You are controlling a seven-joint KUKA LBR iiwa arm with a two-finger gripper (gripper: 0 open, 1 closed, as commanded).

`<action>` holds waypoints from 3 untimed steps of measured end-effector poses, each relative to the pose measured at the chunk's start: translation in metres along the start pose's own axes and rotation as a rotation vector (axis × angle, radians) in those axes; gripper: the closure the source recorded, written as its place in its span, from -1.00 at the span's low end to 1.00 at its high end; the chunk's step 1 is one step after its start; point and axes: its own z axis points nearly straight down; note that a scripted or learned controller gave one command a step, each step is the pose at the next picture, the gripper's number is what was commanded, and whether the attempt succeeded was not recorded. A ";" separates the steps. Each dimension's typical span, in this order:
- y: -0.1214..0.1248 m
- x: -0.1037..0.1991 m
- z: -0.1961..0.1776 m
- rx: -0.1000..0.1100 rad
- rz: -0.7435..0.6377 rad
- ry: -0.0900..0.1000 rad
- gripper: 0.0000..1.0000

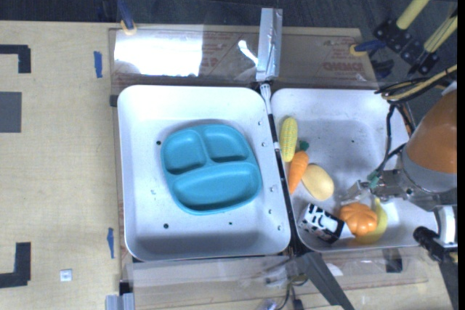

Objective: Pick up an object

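The claw (370,189) is seen over the right white bin (341,109), beside a round orange plastic fruit (361,218); its finger state cannot be told.

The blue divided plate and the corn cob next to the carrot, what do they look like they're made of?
The blue divided plate looks like moulded plastic with a smooth, slightly matte finish: uniform colour, rounded compartment ridges, soft highlights. The corn cob seems to be toy plastic or rubber: even yellow, faintly glossy, too uniform for real corn. The carrot beside it looks similar, though which plastic is unclear.
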 end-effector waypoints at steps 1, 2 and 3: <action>0.002 0.000 -0.012 -0.007 0.001 -0.002 1.00; 0.001 -0.029 -0.162 -0.005 -0.311 -0.003 1.00; 0.016 0.061 -0.184 -0.002 -0.423 0.003 1.00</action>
